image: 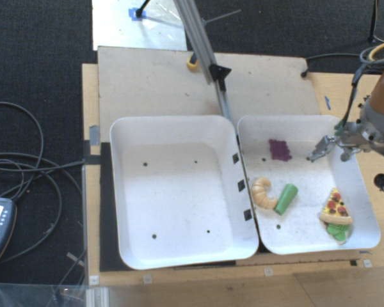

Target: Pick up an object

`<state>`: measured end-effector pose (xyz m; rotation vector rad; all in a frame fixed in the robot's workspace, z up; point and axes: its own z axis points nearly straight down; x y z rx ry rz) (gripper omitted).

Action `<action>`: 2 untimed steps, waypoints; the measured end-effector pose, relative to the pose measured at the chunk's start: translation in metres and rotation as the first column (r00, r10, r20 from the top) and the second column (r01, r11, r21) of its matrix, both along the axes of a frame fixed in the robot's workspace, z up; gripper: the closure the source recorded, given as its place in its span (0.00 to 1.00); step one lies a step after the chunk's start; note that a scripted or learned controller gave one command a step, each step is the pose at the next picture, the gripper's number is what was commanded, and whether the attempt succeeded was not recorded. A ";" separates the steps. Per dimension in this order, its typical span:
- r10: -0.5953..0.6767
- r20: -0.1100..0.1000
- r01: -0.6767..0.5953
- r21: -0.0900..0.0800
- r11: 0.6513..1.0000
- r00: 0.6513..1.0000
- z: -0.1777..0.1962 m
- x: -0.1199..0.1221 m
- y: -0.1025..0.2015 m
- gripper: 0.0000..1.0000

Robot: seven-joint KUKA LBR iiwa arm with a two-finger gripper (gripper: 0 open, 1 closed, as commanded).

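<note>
Meanwhile, the pincer (321,151), whether open or closed I cannot tell, hangs over the right bin (371,235) near a purple lump (280,149), apart from the croissant (263,193).

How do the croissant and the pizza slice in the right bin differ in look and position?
The croissant is a plain tan, curved crescent; the pizza slice is a wedge with red spots on yellow. The croissant lies by the bin's left wall, touching a green cylinder; the pizza slice lies near the right wall, partly over a green piece. Both lie flat in the right bin, apart from the gripper.
</note>
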<state>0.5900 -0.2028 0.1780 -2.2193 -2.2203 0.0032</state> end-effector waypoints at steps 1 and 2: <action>0.001 -0.001 -0.001 0.001 1.000 1.000 -0.063 0.002 -0.001 0.00; 0.002 0.002 -0.002 0.000 1.000 1.000 -0.088 0.002 -0.001 0.00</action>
